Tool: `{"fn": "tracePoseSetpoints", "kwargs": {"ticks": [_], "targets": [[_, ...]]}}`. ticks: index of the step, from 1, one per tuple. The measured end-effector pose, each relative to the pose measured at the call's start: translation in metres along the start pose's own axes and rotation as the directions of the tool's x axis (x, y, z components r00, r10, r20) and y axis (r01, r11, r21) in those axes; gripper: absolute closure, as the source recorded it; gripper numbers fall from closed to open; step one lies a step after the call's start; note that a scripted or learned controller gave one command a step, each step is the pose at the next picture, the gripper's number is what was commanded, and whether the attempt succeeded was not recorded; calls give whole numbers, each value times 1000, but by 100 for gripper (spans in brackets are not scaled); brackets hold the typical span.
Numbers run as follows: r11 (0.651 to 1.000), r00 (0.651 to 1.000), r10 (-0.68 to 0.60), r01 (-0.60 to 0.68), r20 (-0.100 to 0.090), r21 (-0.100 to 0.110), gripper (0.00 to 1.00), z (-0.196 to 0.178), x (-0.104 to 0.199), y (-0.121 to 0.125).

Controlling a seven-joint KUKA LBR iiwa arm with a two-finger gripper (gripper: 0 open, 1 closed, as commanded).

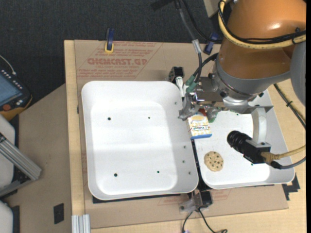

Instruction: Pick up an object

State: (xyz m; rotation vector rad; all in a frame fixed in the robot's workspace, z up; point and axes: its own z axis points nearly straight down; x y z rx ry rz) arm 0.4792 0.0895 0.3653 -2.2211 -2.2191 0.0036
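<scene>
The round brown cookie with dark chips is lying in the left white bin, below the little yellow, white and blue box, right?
Not quite. The camera view shows the round brown cookie with dark chips lying in the right white bin, not the left white bin. It does lie below the little yellow, white and blue box in that view.

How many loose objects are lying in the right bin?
2. A small box lies at the right bin's left edge, just below the hand. A cookie lies nearer the front. The arm may hide more.
</scene>
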Motion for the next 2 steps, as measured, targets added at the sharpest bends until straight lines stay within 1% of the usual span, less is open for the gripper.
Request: {"fn": "tracePoseSetpoints", "kwargs": {"ticks": [1, 2], "targets": [[1000, 1000, 4, -4, 2, 4, 100, 51, -37, 0], [1000, 1000, -9, 9, -4, -12, 100, -23, 41, 4]]}}
